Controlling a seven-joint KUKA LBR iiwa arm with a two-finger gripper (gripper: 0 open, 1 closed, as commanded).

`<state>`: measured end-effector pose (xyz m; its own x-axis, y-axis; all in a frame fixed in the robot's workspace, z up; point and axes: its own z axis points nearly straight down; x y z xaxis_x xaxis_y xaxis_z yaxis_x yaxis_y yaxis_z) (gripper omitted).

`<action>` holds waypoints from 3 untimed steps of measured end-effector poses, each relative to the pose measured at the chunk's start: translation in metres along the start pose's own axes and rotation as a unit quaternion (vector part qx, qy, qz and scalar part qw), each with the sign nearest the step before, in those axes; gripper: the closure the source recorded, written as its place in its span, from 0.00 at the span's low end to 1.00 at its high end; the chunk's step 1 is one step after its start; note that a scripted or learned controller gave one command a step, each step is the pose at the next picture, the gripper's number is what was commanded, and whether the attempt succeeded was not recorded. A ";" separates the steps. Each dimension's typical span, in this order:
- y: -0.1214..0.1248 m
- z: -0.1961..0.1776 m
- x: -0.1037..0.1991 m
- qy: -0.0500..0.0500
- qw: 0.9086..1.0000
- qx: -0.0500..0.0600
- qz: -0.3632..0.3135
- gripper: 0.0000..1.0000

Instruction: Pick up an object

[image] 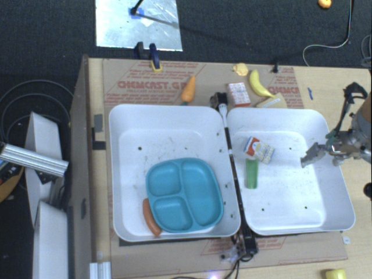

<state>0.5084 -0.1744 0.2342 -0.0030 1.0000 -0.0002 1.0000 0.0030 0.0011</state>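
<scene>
The gripper (309,157) is hovering over the right bin's (290,217) right side, its grip state impossible to tell, while a green stick (251,174) and small carton (258,149) are lying near the bin's left.

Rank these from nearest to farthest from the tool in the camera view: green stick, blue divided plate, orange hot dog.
From the tool:
1. Green stick, right bin.
2. Blue divided plastic plate, left bin.
3. Orange hot dog, left bin's front-left.
</scene>
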 end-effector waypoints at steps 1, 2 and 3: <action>0.018 0.048 0.071 0.002 1.000 0.001 -0.004 0.00; 0.046 0.129 0.088 0.001 1.000 0.002 -0.002 0.00; -0.020 0.151 0.039 0.000 1.000 0.002 0.004 0.00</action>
<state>0.4883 -0.1350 0.0832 0.0051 1.0000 0.0008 1.0000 -0.0051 -0.0035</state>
